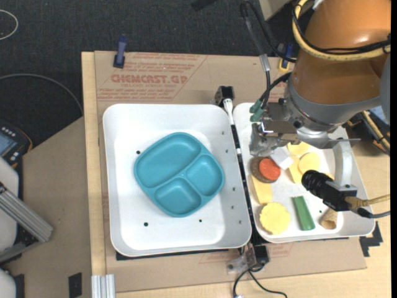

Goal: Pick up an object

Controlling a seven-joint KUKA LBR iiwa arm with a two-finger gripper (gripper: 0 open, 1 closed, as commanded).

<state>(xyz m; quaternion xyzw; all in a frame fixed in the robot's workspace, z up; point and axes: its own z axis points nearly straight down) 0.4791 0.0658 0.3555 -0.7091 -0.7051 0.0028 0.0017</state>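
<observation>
So, count with me: you have two white bins side by side, the left bin (121, 185) and the right bin (288, 192). The left bin carries one blue plate (180, 174) with three compartments, lying about its middle.

The right bin carries the small things you could pick:
- one red-orange round piece (268, 168) near the bin's left wall
- one white block (283, 161) just beside it, to the upper right
- one green stick (303, 212) toward the lower edge
- one tan lump (329, 221) at the lower right
- four yellow pieces, as far as you can count: a ridged disc (274, 218) at the lower left, a flat wedge (263, 192) above it, a round one (308, 164) right of the white block, and a paler one (298, 149) above that

The end effector (263, 141) hangs over the upper left part of the right bin, just above the red-orange round piece in the frame. The wrist covers it, so you cannot tell whether it stands apart or together.

The arm (338, 54), grey with its orange band, hides the right bin's upper right corner and part of the paler yellow piece. A grey curved shape (341, 160) at the bin's right side is hard to make out.

The surface (149, 79) is a brown board with red print toward the upper left and one blue clamp (120, 50) on its top edge. Dark carpet (49, 30) lies around it, with cables across it and a metal rail (25, 219) at the lower left.
</observation>
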